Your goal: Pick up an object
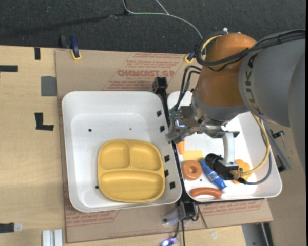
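Observation:
My gripper [178,133] hangs over the left edge of the right bin [264,188], close to the wall shared with the left bin. Just below it lie a small orange piece [180,147] and a yellow block [193,155]. Nearer the front are an orange ring [191,170], a blue tube [215,179] and a red-orange curved piece [205,192]. Another small orange thing [240,164] sits further right. The arm's bulk hides the back of this bin.
The left bin [82,111] holds a yellow divided plate [131,170] in its front half. Both bins rest on a cardboard sheet [138,70] on the wooden bench. Black clips line the wall between the bins.

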Tool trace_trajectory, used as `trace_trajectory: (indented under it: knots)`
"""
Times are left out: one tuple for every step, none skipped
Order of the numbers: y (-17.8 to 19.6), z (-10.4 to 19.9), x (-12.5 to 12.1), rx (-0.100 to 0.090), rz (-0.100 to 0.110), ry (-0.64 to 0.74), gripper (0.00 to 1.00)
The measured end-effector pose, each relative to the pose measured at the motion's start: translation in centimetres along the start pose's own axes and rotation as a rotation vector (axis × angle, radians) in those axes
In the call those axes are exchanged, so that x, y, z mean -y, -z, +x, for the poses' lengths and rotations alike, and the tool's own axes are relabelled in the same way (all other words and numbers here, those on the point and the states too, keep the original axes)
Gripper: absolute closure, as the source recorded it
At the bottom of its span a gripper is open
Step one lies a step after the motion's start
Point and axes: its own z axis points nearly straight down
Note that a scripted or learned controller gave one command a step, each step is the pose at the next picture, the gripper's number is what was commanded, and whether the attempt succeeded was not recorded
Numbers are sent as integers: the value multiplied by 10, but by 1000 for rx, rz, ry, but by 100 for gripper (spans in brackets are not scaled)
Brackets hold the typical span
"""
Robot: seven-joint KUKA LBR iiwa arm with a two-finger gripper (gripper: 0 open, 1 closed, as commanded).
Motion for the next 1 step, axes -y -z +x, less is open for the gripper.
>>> trace_trajectory:
  knots:
    - [-17, 50, -6, 2, 2, -2, 100]
